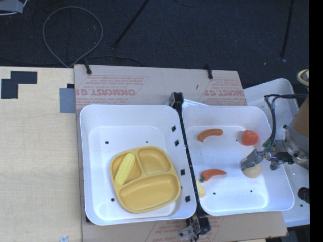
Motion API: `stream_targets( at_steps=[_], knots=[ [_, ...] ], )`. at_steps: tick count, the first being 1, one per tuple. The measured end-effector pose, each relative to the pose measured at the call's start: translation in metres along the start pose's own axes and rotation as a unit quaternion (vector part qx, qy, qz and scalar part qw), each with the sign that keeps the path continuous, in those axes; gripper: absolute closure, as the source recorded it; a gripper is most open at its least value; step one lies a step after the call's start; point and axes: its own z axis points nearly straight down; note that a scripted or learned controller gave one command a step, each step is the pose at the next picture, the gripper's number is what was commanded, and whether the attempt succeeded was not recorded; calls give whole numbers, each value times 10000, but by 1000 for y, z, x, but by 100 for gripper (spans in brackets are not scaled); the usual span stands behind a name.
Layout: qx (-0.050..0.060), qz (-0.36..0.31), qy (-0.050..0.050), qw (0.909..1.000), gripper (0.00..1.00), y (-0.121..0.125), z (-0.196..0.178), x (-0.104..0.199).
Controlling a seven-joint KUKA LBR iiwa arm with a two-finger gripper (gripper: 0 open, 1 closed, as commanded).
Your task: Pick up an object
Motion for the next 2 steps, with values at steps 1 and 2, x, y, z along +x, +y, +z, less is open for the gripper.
stream_targets(
  at_steps=[1,2],
  knots=[
    [-61,-15,-15,10000,0,3,-6,0],
    [-31,-12,0,10000,0,2,40,-6]
  ],
)
